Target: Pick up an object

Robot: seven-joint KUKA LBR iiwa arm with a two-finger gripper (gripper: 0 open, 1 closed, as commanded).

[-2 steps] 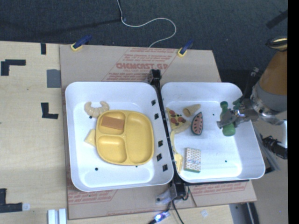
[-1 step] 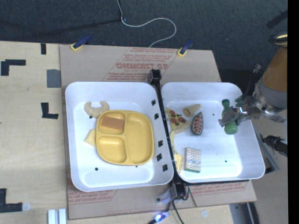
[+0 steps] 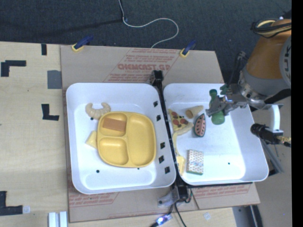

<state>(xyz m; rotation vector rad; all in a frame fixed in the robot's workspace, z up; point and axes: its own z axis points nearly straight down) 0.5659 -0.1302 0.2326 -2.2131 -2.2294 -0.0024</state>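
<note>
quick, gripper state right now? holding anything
gripper: over the right bin, a green object at its fingertips; open or closed and holding cannot be told.

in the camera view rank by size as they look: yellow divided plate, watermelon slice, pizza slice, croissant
1. yellow divided plate, by far the largest
2. croissant
3. pizza slice and watermelon slice look too alike to rank
</note>
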